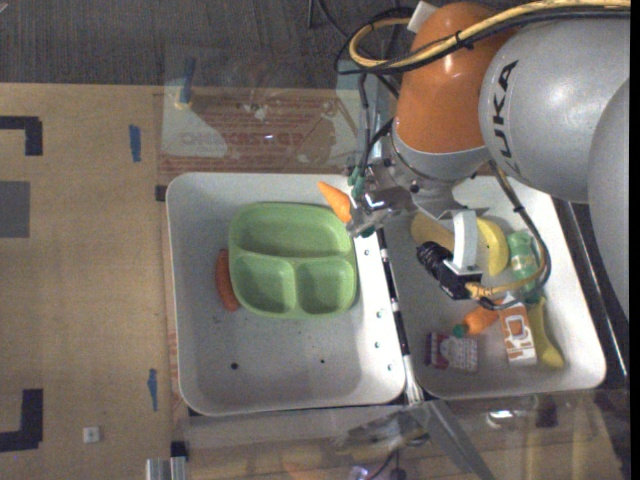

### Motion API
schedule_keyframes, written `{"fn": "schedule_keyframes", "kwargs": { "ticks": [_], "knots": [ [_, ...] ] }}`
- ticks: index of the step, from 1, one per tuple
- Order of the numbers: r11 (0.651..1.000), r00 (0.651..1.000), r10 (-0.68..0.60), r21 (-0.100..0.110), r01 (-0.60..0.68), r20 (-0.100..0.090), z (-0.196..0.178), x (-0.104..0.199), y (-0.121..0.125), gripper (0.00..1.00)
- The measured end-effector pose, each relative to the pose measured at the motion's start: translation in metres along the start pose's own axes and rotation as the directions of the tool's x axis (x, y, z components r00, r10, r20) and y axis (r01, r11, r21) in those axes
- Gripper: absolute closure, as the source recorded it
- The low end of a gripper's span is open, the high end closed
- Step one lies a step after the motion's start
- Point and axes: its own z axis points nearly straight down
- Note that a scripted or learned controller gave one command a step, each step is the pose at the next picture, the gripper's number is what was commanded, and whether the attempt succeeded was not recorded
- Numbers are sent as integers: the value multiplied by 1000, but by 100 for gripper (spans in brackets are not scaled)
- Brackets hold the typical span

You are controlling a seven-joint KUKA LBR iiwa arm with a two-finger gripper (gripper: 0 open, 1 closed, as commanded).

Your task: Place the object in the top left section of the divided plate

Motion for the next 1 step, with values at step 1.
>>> {"fn": "schedule_keyframes", "kwargs": {
  "ticks": [1],
  "knots": [
    [1000, 1000, -1, -2, 1, 0, -1, 0, 1, 0]
  ]
}}
